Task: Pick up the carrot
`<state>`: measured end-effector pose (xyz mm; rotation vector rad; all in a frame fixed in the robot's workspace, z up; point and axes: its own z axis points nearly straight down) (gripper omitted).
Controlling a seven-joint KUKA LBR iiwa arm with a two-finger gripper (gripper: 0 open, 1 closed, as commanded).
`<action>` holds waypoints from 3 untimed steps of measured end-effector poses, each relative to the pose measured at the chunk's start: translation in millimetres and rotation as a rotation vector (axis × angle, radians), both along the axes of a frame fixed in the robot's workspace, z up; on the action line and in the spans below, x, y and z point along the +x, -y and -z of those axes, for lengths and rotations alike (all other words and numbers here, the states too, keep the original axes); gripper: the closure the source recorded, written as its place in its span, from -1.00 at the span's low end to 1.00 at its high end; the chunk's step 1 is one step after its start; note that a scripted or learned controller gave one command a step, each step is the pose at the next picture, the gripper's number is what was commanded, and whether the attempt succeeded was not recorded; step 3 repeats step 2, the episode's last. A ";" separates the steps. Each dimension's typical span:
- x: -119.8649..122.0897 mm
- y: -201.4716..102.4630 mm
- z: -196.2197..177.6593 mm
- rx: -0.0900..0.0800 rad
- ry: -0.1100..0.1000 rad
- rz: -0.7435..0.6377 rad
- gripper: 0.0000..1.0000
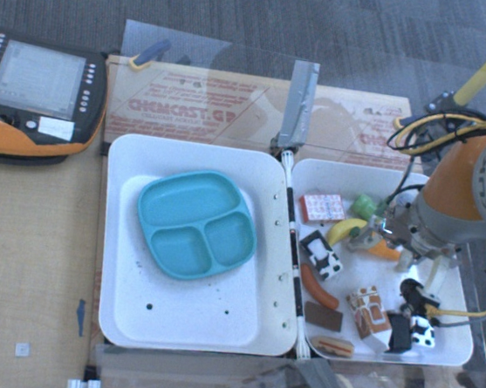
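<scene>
While the grey arm (481,187) with its orange band reaches in from the right over the right bin (462,343), the jaws (377,236) sit low among the toys there, close against the carrot (385,248). The carrot is a small orange piece lying toward the middle of that bin, just right of a yellow banana (344,231) and near a green toy (365,205). Whether the jaws are spread or closed, and whether they have the carrot, I cannot tell; the wrist hides them.

To the left in the same bin lie a red-and-white checked card (322,207), a black-and-white cow figure (323,257), a red sausage (317,286), a brown block (323,315) and a hot dog (333,346) at the near edge. A small gingerbread house (367,310) stands right of the sausage, with dark toys (412,319) beyond it.

The left bin (126,218) holds a teal divided plate (196,223), lying flat. On the tabletop (25,250) at far left rests an orange-and-grey teach pendant (35,97).
</scene>
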<state>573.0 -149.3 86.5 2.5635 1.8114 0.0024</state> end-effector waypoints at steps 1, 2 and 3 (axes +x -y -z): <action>1.1 -1.0 -10.5 0.001 0.002 -0.002 1.00; -44.8 -94.2 -127.3 0.002 -0.004 0.030 1.00; -44.8 -94.2 -127.3 0.002 -0.004 0.030 1.00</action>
